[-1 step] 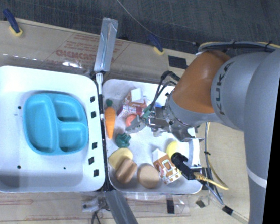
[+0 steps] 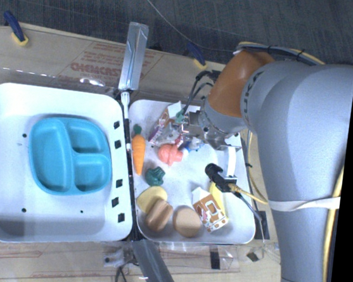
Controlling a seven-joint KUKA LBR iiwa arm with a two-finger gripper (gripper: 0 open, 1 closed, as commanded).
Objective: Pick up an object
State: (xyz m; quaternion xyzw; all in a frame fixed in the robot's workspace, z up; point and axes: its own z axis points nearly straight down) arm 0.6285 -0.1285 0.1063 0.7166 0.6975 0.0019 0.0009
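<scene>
The right bin (image 2: 189, 173) holds several toy foods. A pink toy (image 2: 170, 155) lies near its middle, and an orange carrot (image 2: 138, 153) rests along the left wall. A dark green piece (image 2: 155, 176) sits just below the pink toy. My gripper (image 2: 176, 131) is low over the bin's upper part, just above the pink toy, among small colourful bits that I cannot make out. No object is visibly lifted.
At the right bin's front lie a yellow slice (image 2: 149, 197), two brown rolls (image 2: 159, 216) (image 2: 187, 221) and an orange-and-white carton (image 2: 211, 213). The left bin (image 2: 16, 98) holds a blue divided tray (image 2: 69, 155). My arm covers the right bin's far right side.
</scene>
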